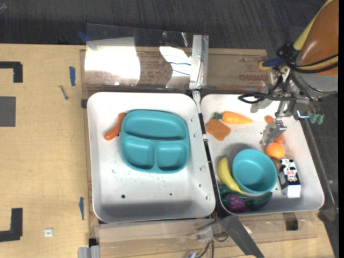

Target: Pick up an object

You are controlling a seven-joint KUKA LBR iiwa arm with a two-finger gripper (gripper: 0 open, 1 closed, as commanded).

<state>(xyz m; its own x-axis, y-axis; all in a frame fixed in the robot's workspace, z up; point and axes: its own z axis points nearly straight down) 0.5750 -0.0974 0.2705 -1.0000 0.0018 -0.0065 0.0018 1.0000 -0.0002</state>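
My gripper [272, 132] hangs over the right part of the right bin [314, 168], its tip just above an orange ball [276, 151]. A small red-orange piece [269, 119] lies close to its left side. In the same bin are a carrot [235, 118], a flat orange piece [217, 128], a teal bowl [253, 170], a banana [227, 176], purple grapes [235, 201] and a small black-and-white box [289, 173]. Nothing is seen in the gripper's hold.
The left bin [102, 160] holds a teal divided plate [155, 140] and an orange sausage-shaped piece [113, 127] by the plate's left edge. A clear plastic sheet [145, 63] lies behind the bins. The arm's cables [269, 95] hang over the right bin's back corner.
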